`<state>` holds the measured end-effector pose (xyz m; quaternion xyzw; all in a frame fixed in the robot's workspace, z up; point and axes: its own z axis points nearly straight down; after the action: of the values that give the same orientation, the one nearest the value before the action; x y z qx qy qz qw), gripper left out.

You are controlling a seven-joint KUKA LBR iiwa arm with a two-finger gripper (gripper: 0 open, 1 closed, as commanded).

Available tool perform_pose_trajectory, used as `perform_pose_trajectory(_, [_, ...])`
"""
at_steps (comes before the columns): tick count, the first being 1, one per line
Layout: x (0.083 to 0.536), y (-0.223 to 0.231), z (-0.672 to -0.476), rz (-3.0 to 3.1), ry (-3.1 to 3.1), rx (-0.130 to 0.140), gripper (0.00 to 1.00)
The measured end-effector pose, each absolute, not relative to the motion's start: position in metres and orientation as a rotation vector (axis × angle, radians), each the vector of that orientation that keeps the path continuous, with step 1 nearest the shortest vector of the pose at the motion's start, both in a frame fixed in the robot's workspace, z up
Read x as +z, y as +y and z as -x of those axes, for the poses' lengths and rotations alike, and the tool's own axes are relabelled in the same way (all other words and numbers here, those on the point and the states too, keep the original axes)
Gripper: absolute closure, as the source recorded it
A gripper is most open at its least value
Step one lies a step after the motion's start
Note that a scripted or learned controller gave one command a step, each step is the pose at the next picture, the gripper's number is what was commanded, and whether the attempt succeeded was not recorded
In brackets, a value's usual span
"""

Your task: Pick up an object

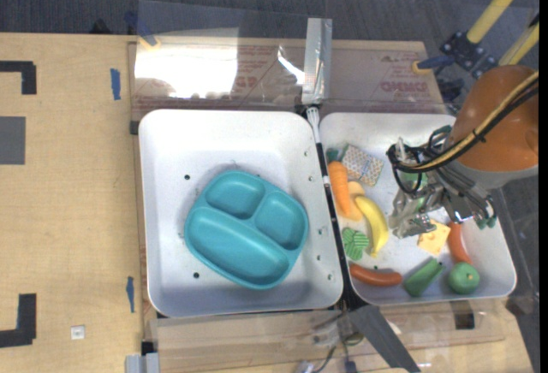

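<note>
My gripper (414,219) hangs low in the right bin (501,273), just right of a yellow banana (373,222) and above a yellow cheese wedge (437,240). Nothing is visibly held in it. Around it lie an orange carrot (341,186), a green leafy piece (354,243), a red sausage (375,276), a dark green vegetable (422,277), a green apple (463,279), a red piece (460,244) and a checkered packet (363,164). The wrist hides whatever lies directly under it.
A teal divided plate (248,228) lies in the left bin (163,149). A ridge (324,192) separates the two bins. Behind them stands a clear plastic sheet with a taped post (317,59). Cables (428,149) loop off the wrist over the right bin.
</note>
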<state>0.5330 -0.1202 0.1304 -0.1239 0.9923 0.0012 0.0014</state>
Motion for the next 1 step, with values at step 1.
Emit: perform_pose_trajectory(1, [0.2152, -0.1935, -0.5179, 1.59, 2.7, -0.008, 1.0])
